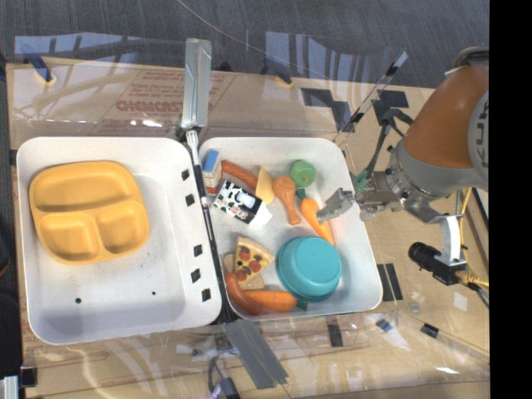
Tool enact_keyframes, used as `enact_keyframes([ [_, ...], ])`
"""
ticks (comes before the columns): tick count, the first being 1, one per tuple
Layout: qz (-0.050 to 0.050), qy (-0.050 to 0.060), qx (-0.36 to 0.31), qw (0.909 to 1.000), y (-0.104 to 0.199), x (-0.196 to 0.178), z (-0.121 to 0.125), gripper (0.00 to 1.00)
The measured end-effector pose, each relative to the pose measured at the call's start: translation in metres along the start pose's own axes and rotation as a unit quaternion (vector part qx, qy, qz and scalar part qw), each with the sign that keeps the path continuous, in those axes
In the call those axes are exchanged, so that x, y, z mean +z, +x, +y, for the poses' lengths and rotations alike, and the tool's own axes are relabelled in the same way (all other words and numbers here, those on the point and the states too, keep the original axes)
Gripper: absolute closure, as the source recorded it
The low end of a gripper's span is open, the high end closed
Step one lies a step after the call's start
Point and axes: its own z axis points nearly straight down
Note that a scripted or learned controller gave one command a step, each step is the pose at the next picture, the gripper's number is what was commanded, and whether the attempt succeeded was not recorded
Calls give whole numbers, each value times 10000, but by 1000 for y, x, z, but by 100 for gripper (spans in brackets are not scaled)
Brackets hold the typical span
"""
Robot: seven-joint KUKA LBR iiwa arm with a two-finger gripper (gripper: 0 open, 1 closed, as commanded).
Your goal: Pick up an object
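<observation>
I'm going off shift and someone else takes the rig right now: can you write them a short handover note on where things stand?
Pincer: over the right edge of the right bin, above the toy carrot; nothing visibly held between its fingers.
Right bin holds: teal bowl, pizza slice, sausage at the near edge, green round piece, drumstick, cheese wedge, cow-print carton.
Left bin holds the yellow divided tray.
Done: arm brought to the right bin.
Left: grasp and lift an object; none is picked up yet. The carrot is nearest.
</observation>
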Motion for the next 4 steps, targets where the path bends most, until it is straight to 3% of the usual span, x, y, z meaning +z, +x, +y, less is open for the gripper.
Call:
enact_keyframes([
  [1,0,0,0,10000,0,0,0,0],
  [2,7,25,1077,9942,17,67,31,0],
  [3,8,8,-372,9993,24,101,25,0],
  [4,-5,-10,15,10000,1,151,109,0],
])
